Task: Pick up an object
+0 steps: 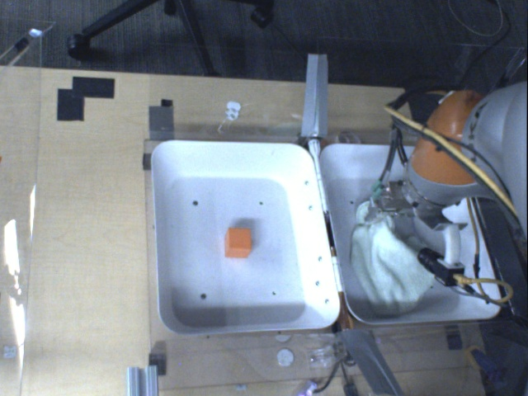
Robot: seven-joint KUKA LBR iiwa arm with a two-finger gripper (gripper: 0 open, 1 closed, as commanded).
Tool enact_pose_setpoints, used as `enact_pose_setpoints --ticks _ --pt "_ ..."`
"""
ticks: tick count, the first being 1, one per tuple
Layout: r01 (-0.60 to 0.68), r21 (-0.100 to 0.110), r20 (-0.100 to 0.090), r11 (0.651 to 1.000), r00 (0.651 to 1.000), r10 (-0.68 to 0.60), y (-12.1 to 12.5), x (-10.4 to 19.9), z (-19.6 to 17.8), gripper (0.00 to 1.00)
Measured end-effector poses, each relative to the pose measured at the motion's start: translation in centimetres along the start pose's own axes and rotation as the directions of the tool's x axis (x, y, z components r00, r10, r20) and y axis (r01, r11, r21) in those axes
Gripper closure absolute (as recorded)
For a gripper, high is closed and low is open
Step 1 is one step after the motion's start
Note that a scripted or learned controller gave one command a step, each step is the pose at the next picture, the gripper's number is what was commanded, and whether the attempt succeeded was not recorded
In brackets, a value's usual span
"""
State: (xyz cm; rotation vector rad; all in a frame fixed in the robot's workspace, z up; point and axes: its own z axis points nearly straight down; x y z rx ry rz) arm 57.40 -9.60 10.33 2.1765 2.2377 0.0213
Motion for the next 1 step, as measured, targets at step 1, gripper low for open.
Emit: enact_pose_setpoints --ticks 1 --pt "0.044 0.018 -0.004 0.999 0.999 -0.044 9.87 2.49 -8.09 1.0"
